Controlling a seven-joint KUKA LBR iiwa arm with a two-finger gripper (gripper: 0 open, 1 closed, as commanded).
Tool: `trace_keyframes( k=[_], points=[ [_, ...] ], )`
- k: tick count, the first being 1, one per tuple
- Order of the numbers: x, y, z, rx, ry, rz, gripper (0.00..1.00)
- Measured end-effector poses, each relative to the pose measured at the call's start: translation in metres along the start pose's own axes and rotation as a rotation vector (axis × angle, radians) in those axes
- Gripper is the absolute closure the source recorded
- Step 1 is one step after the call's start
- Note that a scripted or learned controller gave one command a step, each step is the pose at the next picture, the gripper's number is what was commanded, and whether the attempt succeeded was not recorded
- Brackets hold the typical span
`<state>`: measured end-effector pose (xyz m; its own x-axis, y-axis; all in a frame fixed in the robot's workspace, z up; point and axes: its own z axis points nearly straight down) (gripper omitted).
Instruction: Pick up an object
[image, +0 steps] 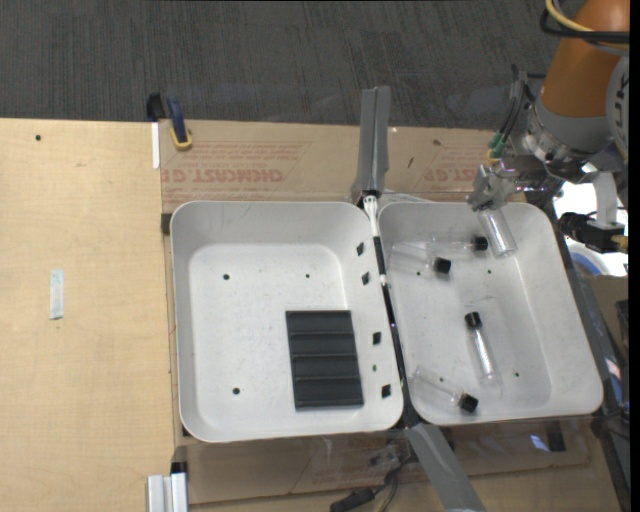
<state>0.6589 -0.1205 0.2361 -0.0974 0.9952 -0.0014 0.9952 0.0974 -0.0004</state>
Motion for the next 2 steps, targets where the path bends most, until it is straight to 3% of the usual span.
trace_keyframes(
  k=[1,2],
  points=[
    [-0.001,0.0,-0.009,0.0,-0.002,-0.002,1.0],
    [0.024,0.002,0.0,0.002,0.001,0.084,1.0]
  ],
)
